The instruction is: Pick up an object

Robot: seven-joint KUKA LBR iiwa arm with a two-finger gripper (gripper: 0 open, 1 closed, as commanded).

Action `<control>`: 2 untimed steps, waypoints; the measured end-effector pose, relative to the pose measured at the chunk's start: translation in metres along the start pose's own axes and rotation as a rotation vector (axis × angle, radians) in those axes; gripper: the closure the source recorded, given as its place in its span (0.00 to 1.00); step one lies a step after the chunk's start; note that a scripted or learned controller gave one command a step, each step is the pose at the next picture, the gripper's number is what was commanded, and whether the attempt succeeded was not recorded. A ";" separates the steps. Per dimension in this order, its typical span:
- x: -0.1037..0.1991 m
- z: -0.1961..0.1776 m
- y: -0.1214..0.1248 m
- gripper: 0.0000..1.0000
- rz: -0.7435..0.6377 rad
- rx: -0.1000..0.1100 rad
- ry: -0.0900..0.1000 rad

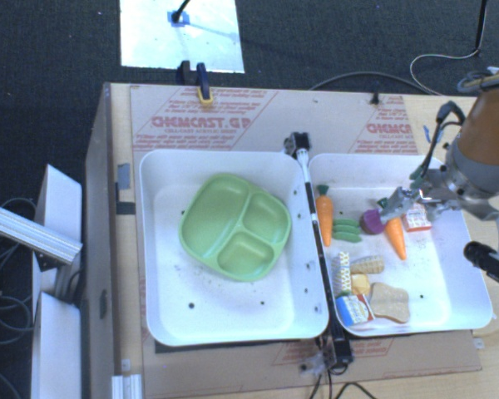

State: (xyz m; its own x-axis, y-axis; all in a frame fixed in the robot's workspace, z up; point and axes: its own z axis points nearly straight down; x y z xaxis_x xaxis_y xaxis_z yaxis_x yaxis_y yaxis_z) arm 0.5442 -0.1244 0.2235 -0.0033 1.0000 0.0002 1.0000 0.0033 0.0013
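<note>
The two-finger gripper, whose opening cannot be told from this slant, hangs low in the right white bin with the short orange plastic carrot just below it, long axis pointing away, and a purple round toy just beside.

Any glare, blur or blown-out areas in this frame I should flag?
Camera view: the white bins are bright but keep detail; the floor sheet at top is nearly washed out; the arm and tool look soft; the green plate is sharp, lightly shadowed.
</note>
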 end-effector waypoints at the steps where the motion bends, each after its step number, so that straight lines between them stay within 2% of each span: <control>1: -0.043 0.139 0.021 0.00 0.002 -0.001 -0.001; 2: -0.044 0.128 0.022 1.00 0.001 -0.003 -0.001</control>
State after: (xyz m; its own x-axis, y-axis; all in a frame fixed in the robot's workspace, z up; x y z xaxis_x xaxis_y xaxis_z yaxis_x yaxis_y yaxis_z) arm 0.5662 -0.1678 0.0952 -0.0019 1.0000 -0.0012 1.0000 0.0019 0.0043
